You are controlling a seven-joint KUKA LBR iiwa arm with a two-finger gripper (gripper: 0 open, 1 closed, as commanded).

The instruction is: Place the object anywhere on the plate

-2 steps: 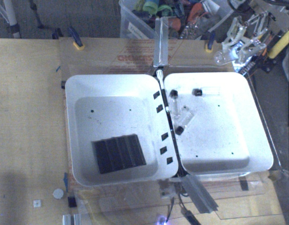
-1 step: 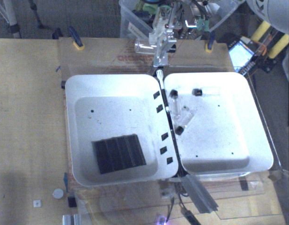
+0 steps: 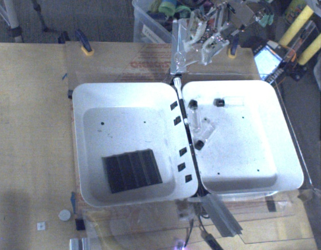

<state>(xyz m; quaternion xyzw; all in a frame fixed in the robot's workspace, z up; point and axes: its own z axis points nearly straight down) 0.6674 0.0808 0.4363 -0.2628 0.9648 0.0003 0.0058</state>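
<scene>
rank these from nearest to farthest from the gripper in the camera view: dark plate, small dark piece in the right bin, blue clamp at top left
1. Small dark piece, right bin, just below the gripper.
2. Blue clamp, bench's far left.
3. Dark plate, left bin's near corner.

Two white bins, dark ridged plate (left bin)

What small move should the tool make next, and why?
Probably bring the tool toward the near side, until it is above the clear object. The tool hangs past the far rim of the right bin, well apart from the object, which lies in that bin close to the divider. The dark plate lies in the left bin.
</scene>
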